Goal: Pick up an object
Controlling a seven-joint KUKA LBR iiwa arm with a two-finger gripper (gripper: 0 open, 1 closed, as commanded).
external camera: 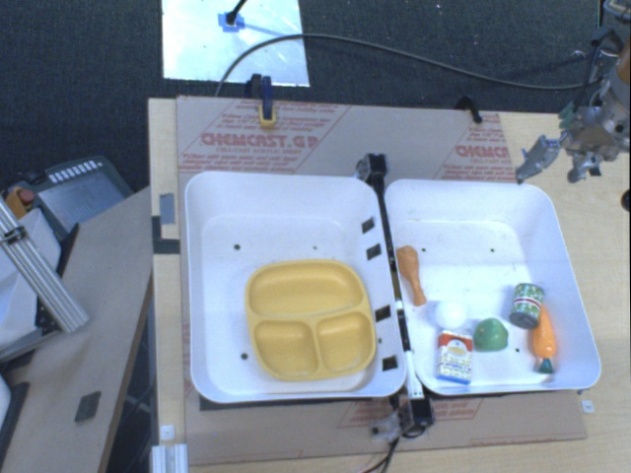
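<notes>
The right bin point(463, 205) holds several small items: an orange drumstick-shaped piece point(410, 272), a white ball point(452, 313), a green round piece point(490, 334), a small carton with a red label point(455, 356), a small can point(526, 304) and an orange carrot point(543, 337). My gripper point(559, 161) hangs at the far right, above the bench beyond the right bin's back right corner. Its two fingers are spread apart with nothing between them. It is well away from all the items.
The left bin point(227, 215) holds a yellow divided tray point(310, 317). A black divider point(385, 264) runs between the two bins. A cable point(414, 52) crosses the dark floor behind the bench. Grey equipment point(59, 215) stands at the left.
</notes>
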